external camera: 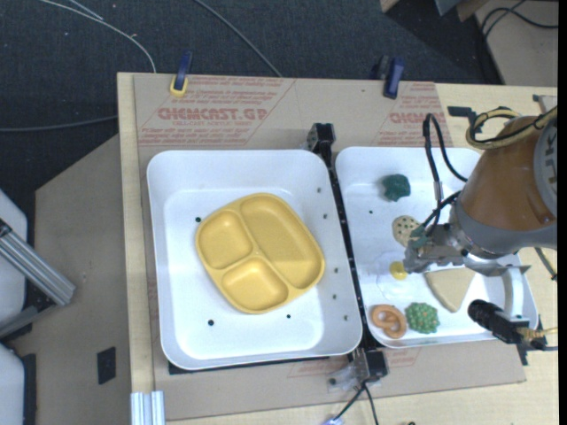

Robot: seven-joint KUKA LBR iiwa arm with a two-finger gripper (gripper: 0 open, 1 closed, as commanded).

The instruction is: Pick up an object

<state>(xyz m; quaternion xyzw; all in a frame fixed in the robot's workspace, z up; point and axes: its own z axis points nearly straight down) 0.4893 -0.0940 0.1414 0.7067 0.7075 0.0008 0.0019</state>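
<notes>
The right bin (363, 193) holds several small toy foods. A teal broccoli piece (395, 186) lies near its far side, and a round dotted cracker (404, 228) sits below it. A small yellow piece (399, 272) lies just left of my gripper (421, 257). The gripper is low in the bin between the cracker and a tan wedge (448, 290). At the near edge are a pretzel (388, 320) and a green broccoli floret (423, 317). The arm's body hides the bin's right part.
The left bin (168, 237) holds a yellow three-compartment plate (257, 251). A black divider (341, 228) runs between the bins. Cables (432, 149) loop over the right bin's far corner. Blue clamps (391, 75) sit on the board's far edge.
</notes>
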